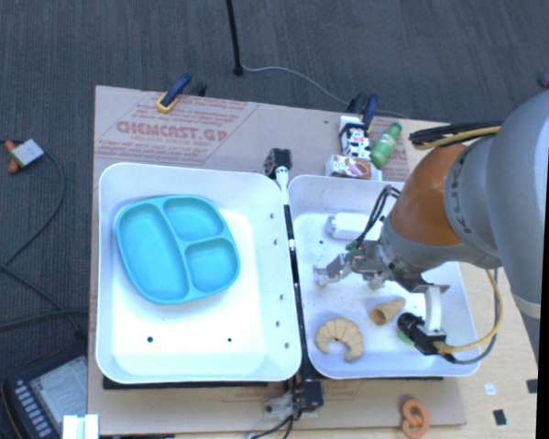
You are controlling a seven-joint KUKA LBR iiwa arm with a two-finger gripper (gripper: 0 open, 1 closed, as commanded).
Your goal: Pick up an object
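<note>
Right bin [300,289]: croissant [341,338] arches, tips pointing down.

The blue divided plate [177,247] looks like smooth, glossy plastic. Both bins [194,352] are matt white plastic. The bench [178,131] top looks like printed brown cardboard.

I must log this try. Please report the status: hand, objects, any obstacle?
Hand low in right bin, nothing seen held. Croissant, cone, white block loose nearby. No obstacle seen.
</note>
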